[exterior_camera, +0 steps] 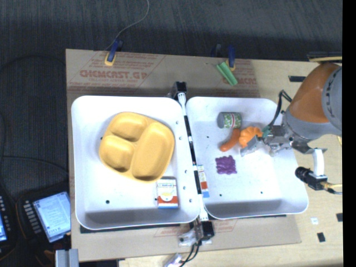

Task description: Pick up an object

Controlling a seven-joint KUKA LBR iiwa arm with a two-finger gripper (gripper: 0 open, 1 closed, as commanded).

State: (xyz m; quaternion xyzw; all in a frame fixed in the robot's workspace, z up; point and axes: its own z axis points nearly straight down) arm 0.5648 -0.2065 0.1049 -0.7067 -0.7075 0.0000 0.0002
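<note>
Item, right bin (289, 202): I am working the gripper (251, 142) down onto the orange carrot (238, 138), lying at nine o'clock of the wrist, below the small can (229, 119); finger spread I cannot tell, grasp unconfirmed.

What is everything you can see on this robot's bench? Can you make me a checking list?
Surface: brown board bearing two shallow white bins, left and right.
Job's things: orange carrot-shaped toy, small green can lying on its side, purple bumpy cluster, all in right bin.
Clutter: yellow three-part plastic tray and small orange-white box in left bin; green clip on board.
Claw: claw low in right bin, beside the carrot toy.
Cables: thin cable on floor.
Surroundings: dark carpet; lit screen.
</note>
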